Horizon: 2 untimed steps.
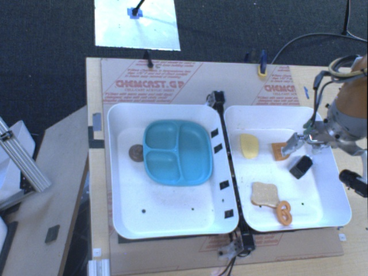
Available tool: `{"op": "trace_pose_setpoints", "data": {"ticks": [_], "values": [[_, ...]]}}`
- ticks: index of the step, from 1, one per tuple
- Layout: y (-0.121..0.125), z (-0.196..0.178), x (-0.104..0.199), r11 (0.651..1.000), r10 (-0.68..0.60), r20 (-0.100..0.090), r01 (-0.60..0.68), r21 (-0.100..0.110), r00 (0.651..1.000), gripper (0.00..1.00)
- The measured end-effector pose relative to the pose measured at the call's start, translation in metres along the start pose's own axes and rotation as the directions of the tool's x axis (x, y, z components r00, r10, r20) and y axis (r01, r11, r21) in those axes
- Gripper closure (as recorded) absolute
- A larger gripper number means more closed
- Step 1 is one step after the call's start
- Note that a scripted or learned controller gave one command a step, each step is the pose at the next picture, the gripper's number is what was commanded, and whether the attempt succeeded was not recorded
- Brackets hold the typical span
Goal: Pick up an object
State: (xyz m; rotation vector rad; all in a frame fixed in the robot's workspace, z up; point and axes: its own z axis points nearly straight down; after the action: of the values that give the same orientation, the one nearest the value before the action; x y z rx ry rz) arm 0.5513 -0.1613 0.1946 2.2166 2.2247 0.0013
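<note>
Clutter lay in the right bin (339,211) at the right of the frame: a yellow piece (249,146) at its upper left, an orange-brown piece (279,152) right of that, a black block (301,167) toward the bin's right side, a slice of toast (265,195) low in the middle and a pretzel (283,213) touching the toast's lower right corner. The end effector (292,145) reached in from the right edge and hung just above and beside the orange-brown piece, with the black block just below and to its right. Whether it was released or clenched could not be told; nothing was seen held in it. The orange-brown piece looked the likeliest target, lying directly to the lower left of the tip, so only a short drop seemed needed. The left bin (123,223) held a blue divided plate (176,152) with a small round disc (136,152) at its left edge.
</note>
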Motion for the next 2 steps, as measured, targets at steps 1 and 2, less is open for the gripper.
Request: {"op": "trace_pose_setpoints", "data": {"ticks": [1,2], "values": [[0.002,0.047,0.009,1.0,-0.002,-0.001,0.002,0.003,1.0,0.0],[-0.002,0.089,0.002,1.0,0.002,0.006,-0.002,-0.011,1.0,0.0]]}}
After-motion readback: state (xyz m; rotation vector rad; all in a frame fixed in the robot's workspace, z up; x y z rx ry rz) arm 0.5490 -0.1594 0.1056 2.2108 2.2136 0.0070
